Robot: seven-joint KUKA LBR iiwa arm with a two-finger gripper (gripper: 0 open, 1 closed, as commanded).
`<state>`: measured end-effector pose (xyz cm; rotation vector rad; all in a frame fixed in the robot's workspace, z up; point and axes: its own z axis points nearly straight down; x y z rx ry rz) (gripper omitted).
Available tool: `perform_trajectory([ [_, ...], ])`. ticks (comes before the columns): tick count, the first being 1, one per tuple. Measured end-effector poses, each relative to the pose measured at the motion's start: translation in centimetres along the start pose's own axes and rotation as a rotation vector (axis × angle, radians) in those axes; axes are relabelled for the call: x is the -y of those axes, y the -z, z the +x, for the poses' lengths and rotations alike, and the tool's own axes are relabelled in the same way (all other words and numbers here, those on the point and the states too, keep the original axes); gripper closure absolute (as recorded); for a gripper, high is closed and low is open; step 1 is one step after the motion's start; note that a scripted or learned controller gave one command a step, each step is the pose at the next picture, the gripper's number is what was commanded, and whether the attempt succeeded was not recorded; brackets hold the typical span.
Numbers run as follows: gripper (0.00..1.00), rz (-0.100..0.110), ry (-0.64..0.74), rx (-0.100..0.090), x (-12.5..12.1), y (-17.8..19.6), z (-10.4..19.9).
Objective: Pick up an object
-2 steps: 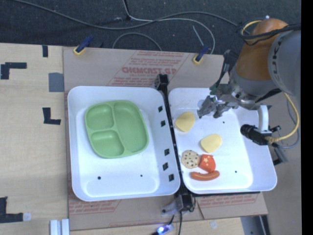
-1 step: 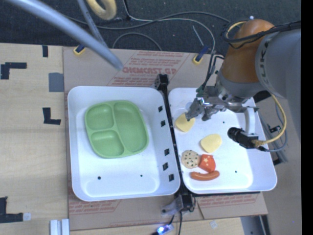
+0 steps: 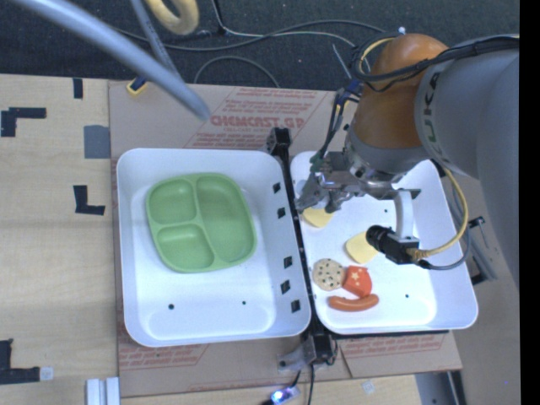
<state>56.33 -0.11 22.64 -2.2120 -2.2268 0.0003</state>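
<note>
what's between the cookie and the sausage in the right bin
A red tomato piece lies between the cookie and the sausage, seen in the camera view.

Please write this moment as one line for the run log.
arm: over right bin | gripper: low, at pale yellow piece | grasp: cannot tell | left bin: green divided plate

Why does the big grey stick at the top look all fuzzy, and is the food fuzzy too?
In the camera view, the grey pole crossing the top left is soft because it sits close to the lens, out of focus. The green divided plate, cookie and red sausage look fairly sharp. Light is even, with faint shadows under the food and a soft shine on the arm's orange band.
</note>
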Motion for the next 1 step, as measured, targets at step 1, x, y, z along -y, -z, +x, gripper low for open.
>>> perform_trajectory([
  [1,1.00,0.002,0.000,0.001,1.71,-1.07,5.67],
])
